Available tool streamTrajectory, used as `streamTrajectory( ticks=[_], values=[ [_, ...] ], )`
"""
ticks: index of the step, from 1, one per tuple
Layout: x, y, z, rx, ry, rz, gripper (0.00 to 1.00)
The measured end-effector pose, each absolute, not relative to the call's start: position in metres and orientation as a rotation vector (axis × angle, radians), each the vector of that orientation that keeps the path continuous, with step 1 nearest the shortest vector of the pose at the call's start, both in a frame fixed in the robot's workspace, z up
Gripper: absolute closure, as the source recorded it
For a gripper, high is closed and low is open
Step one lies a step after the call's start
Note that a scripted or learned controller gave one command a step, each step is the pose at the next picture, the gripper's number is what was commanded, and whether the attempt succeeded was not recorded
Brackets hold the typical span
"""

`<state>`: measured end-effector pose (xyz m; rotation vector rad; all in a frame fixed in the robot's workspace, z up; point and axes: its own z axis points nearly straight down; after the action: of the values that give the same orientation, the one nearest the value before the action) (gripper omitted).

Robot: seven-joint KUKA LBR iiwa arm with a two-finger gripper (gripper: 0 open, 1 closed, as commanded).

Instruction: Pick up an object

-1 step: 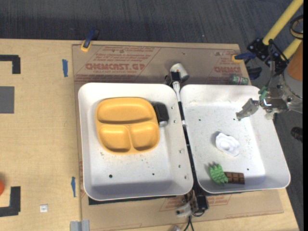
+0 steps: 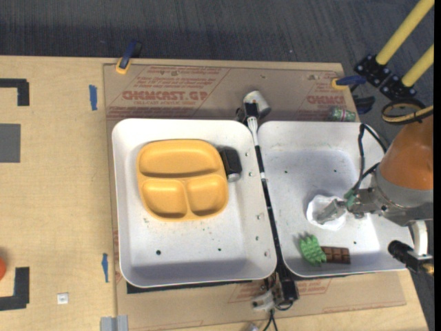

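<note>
Yellow tray [image 2: 182, 178] crowds left bin [image 2: 127, 205]; right bin [image 2: 296, 150] rear open.

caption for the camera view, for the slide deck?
End effector low in the right bin at a white object, near a green piece; yellow divided tray in the left bin.

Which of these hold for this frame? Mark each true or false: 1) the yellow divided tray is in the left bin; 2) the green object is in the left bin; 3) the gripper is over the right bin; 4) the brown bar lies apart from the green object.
1) True: the yellow tray lies in the left bin.
2) False: the green object lies in the right bin.
3) True: the gripper is over it, at a white object.
4) False: the brown bar sits right against the green object.
</note>
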<state>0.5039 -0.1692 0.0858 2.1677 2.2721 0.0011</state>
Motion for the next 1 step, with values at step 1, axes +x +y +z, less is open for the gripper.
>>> streamTrajectory(
  ticks=[1],
  values=[
    [0.5993, -0.1330, 0.0857, 2.140, 2.297, 0.003, 0.00]
  ],
)
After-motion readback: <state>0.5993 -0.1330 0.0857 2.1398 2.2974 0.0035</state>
